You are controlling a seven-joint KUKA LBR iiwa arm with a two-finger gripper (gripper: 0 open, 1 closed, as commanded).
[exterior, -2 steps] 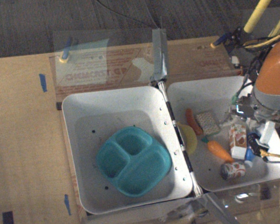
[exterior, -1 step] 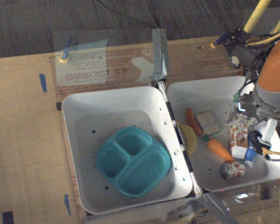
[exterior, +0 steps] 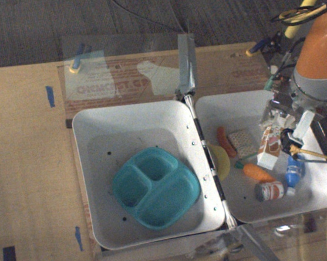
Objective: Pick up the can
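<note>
The small silver can with a red label [exterior: 270, 191] lies on its side at 6 o'clock in the right shallow white bin [exterior: 320, 191], close to the near wall (little room between the can and that rim). An orange carrot-shaped piece [exterior: 257, 173] lies just beside the can at 11 o'clock. A blue plastic bottle [exterior: 295, 173] lies just beside it at 2 o'clock. Toward the can's 9 o'clock the bin floor is bare.

The tool [exterior: 279, 120] hangs at 1 o'clock in the same bin, above a white and orange carton [exterior: 268, 148]. Its tip is too cluttered to read, so I cannot tell whether it is open or closed.

A yellow-green round piece [exterior: 220, 158] at 9 o'clock is partly cut off by the wall between the bins.

The left shallow white bin [exterior: 93, 135] holds a teal divided plastic plate [exterior: 155, 187], with bare floor toward 12 o'clock.
</note>
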